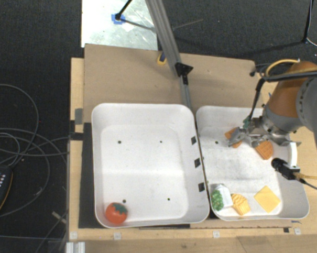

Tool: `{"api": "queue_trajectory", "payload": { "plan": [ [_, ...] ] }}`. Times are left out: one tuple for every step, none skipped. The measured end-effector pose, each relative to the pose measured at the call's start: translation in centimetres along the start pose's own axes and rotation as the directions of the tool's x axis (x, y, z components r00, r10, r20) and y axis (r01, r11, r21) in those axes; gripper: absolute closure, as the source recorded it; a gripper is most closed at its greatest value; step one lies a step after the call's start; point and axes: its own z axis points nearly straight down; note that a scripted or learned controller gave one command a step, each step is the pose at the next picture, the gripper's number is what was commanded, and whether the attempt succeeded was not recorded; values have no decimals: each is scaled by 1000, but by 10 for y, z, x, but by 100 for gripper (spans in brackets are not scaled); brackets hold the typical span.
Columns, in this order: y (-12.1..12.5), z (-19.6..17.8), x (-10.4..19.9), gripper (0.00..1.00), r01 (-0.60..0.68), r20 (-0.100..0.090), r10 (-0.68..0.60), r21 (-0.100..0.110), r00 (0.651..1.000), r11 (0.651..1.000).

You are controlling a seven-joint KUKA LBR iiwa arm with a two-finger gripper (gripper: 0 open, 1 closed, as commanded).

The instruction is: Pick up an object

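Left bin (143, 113): I see one thing in it, a red tomato (116, 213) with a green stalk, lying in the near left corner close to the front wall.

Right bin (296, 208): I count several food pieces. An orange waffle-like piece (264, 150) sits toward the far right side. A smaller orange piece (232, 134) lies near the far edge, toward the middle. Along the near edge I see a green and white packet (219, 197) in the near left corner, a small yellow-orange ridged piece (240, 204) just beside it, and a flat yellow cheese slice (267, 199) to the right of that.

Arm: it comes in from the right side, grey with the orange band, reaching down over the far half of the right bin.

Gripper (241, 138): it is low in the right bin, between the two orange pieces and touching or nearly touching the smaller one.

Jaws: I cannot tell how they stand; the metal parts blur together at this angle, and I see nothing clearly pinched between them.
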Motion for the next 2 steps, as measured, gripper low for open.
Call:
{"api": "queue_trajectory", "payload": {
  "plan": [
    [2,-14,-1,100,1,1,-1,-6,1000,1000],
    [-1,-76,3,100,1,2,-1,-9,1000,1000]
  ]
}}
